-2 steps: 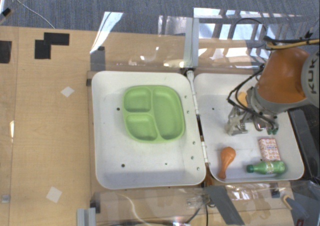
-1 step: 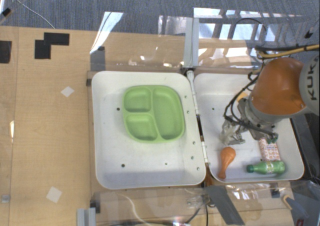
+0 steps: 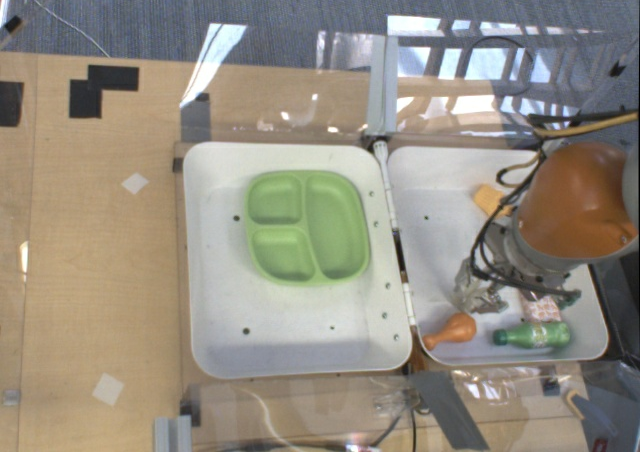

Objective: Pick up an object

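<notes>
Two shallow white bins sit side by side across the middle of the frame. The left bin [image 3: 215,270] holds a green divided plate [image 3: 305,228], lying flat near its centre with three compartments facing up.

Right of the divider, the right bin [image 3: 430,200] holds the loose things. An orange pear-shaped object [image 3: 451,330] lies near the bin's lower edge, just below and left of the gripper [image 3: 482,292]. A green bottle [image 3: 532,337] lies on its side at the lower right, beside a small pinkish packet [image 3: 543,310] just above it. A flat orange piece [image 3: 488,201] shows at the upper right, partly hidden by the arm.

The gripper hangs low over the bin floor under the orange band [image 3: 580,202] of the arm. Its fingers are too tangled with cables and shadow to tell whether they are spread or closed, and nothing is visibly between them.
</notes>
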Motion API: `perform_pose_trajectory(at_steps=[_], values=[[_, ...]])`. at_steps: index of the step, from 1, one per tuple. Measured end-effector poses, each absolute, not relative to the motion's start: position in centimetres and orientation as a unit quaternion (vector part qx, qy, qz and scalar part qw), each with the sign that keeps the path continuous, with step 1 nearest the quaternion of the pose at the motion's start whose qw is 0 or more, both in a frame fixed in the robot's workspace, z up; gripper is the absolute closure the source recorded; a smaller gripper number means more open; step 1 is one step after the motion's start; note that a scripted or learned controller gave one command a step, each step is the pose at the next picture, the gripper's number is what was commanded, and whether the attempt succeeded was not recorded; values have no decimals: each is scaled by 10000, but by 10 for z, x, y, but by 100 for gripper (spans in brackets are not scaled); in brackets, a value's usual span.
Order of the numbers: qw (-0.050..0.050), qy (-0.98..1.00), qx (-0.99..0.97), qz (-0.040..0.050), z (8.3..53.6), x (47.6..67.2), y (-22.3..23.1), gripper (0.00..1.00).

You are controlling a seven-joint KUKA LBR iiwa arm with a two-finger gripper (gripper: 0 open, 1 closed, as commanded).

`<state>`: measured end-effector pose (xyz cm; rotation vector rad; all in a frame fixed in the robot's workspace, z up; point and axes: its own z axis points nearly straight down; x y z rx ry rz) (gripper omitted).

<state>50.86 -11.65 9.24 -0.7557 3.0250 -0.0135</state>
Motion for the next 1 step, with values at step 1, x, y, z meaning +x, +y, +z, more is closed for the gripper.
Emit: perform_pose_trajectory(at_steps=[1], values=[[64, 9913, -1317, -5, 188, 518, -71, 100]])
